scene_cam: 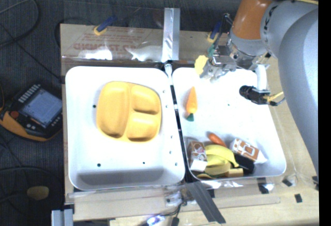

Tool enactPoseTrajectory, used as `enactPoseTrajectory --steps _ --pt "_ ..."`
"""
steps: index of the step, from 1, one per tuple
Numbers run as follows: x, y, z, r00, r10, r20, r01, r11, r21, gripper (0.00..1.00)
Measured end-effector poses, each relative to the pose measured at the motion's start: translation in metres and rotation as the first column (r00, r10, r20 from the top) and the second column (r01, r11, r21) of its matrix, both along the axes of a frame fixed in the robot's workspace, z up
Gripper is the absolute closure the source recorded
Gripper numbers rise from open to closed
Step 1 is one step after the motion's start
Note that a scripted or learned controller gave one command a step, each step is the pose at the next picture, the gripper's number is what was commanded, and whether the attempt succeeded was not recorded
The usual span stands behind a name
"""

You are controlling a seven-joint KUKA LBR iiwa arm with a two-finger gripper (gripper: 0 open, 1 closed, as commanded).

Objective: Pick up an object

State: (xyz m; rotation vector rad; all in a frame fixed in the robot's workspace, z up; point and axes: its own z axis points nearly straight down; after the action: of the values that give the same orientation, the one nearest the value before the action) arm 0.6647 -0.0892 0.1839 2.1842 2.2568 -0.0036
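Arm over two white bins, seen from above.
End effector hangs at the right bin's far edge, with a small yellow object at its tip; its grip cannot be told. Toy carrot lies nearby; more toys heap in the near corner. Left bin holds a yellow divided tray.
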Motion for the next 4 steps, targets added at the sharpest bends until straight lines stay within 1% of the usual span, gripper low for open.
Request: enactPoseTrajectory --steps 1,2,3,4 --pt "0.000 -0.001 0.000 1.000 -0.001 -0.001 0.001 1.000 -0.001 0.00" --pt "-0.034 -0.008 -0.089 0.990 0.138 0.005 -0.138 0.990 0.002 0.00" --pt "-0.096 -0.029 -0.049 1.000 0.015 -0.001 -0.015 1.000 0.003 0.00" --pt "-0.112 -0.004 -0.093 0.998 0.056 0.017 -0.056 0.998 0.002 0.00"
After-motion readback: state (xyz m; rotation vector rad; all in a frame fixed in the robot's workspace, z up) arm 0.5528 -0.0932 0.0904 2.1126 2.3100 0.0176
